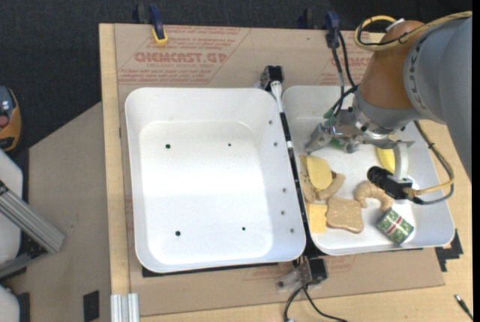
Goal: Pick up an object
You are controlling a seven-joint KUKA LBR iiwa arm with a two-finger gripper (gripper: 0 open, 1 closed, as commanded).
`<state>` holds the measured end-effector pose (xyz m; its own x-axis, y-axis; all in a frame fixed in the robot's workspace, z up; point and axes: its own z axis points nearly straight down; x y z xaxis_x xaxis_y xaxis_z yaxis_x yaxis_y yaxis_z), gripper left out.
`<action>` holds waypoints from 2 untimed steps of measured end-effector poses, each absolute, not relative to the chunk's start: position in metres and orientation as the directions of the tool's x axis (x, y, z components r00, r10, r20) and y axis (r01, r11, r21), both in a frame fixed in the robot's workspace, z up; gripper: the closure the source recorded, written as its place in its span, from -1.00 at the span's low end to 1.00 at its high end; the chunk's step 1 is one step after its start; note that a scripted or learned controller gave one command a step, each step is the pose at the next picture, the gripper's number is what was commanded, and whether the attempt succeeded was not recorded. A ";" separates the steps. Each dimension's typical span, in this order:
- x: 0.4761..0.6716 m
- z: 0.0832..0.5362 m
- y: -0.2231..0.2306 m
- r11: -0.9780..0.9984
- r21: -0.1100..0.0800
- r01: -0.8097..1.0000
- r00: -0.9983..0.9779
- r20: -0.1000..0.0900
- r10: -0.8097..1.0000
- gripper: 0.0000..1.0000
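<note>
Toys crowd the right bin (pixel 442 234): a yellow wedge (pixel 319 173), a toast slice (pixel 344 215), a croissant (pixel 373 194), a green can (pixel 395 225) toward 5 o'clock, and a banana (pixel 386 158) half hidden by the arm. At the bin's 12 o'clock the gripper (pixel 335 134) hangs; whether its fingers are apart or together, I cannot tell.
</note>
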<state>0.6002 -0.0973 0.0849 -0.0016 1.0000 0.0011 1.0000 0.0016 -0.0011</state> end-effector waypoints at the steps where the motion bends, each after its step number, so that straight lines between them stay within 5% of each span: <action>1: 0.630 0.085 -0.117 0.001 0.005 1.000 -0.001 -0.002 1.000 -1.00; 2: 0.629 0.096 -0.116 0.001 0.006 1.000 -0.001 -0.002 1.000 1.00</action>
<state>0.6291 -0.1160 0.0960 -0.0010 1.0000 -0.0024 1.0000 0.0010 0.0062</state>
